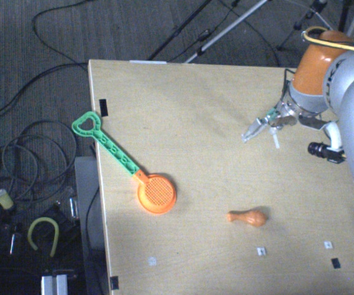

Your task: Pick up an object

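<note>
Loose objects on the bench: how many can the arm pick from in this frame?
2. A strainer with a green handle and orange head lies at the left, handle end past the edge. A small orange toy lies lower right of centre. None looks hidden.

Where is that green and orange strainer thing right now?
The strainer lies on the left side of the wooden board in the camera view, its green handle jutting past the board's left edge, left of the small orange drumstick-shaped toy.

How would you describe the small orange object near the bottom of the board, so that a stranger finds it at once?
Start at the tan board and look at its lower middle part. There lies a small orange pear-shaped piece, alone, right of the strainer. Unlike the strainer, it has no green handle and no mesh.
</note>
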You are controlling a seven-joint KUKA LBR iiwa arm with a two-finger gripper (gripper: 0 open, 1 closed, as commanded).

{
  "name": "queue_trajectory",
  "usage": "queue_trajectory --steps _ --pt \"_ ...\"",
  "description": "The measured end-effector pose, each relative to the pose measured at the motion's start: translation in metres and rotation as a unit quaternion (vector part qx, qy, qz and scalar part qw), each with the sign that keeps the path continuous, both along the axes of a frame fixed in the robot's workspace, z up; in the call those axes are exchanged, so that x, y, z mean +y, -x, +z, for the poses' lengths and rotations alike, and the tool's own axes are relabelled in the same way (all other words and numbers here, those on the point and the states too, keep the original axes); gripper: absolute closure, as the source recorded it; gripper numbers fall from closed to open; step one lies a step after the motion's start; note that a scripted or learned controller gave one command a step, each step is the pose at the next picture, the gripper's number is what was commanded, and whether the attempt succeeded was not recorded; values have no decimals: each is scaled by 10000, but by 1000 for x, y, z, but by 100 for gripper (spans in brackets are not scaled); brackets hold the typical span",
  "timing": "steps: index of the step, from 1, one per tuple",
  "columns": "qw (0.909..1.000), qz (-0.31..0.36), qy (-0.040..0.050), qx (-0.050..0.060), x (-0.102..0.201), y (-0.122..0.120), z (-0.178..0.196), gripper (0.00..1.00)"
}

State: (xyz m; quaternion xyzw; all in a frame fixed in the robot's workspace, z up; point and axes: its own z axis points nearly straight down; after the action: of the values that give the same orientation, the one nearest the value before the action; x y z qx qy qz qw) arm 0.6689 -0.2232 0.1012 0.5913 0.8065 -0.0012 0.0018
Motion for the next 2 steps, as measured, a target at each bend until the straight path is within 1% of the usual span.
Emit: queue_trajectory --steps 1,2 --pt "9945 1043 -13 5 27 0 -17 0" --pt "9870 1605 -17 7 97 0 -17 0"
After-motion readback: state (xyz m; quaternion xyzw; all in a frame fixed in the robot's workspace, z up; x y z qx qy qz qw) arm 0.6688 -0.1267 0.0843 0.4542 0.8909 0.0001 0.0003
